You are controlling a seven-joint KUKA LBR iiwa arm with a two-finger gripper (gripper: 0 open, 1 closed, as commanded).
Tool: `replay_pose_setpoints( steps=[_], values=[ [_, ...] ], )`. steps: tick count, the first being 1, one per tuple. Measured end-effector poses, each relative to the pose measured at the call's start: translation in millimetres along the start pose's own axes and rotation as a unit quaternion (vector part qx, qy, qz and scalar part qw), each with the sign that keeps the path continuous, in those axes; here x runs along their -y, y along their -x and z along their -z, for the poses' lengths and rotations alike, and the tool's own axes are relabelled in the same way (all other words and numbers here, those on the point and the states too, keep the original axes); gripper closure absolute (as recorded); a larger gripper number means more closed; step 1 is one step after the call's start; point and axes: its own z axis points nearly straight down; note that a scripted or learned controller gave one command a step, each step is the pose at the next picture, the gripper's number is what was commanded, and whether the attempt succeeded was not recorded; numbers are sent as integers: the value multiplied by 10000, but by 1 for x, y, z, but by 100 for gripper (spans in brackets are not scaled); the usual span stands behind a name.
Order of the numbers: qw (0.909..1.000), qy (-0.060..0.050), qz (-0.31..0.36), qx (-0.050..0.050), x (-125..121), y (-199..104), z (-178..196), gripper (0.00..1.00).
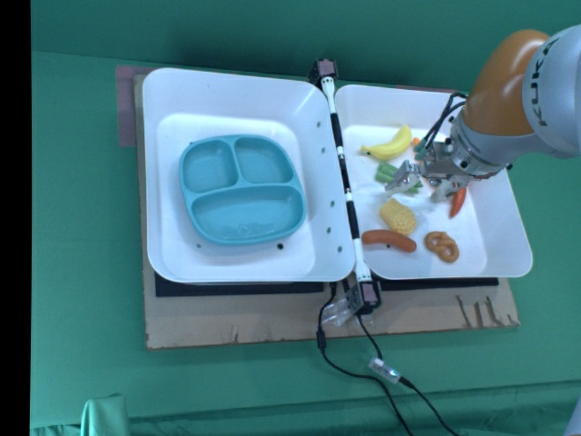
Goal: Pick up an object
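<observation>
- You are looking at the arm (522,89) reaching into the right bin (495,243), with its pincer (416,178) sitting low among the toy foods.
- Whether the pincer is open or clamped, you cannot tell; the metal parts are blurring together at this slant, and nothing is visibly sitting between them.
- Just beside the pincer on its bin-divider side, a green piece (388,170) is lying; it may be touching the pincer's tip, but contact is unclear.
- Above and toward the divider from the pincer, the banana (388,143) is resting, apart from it.
- Right below the pincer, the corn cob (398,215) is lying near; farther below, the sausage (388,240) and the pretzel (442,245) are lying well apart from it.
- On the pincer's arm side, a red chili (457,202) is poking out from under the wrist.
- Far across the divider from the pincer, the teal divided plate (241,190) is sitting in the left bin (163,107).
- Judgement on progress: you are seeing every item resting on the bin floor, so the pick is not yet done. The approach looks complete; securing one item, likeliest the green piece, and lifting are remaining.
</observation>
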Motion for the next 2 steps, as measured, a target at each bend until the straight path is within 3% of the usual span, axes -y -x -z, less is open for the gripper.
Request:
replay_pose_setpoints(
  steps=[1, 2],
  values=[
    [9999, 106, -7, 32, 49, -21, -4, 0],
    [9999, 125, -22, 34, 48, -20, 7, 100]
  ],
)
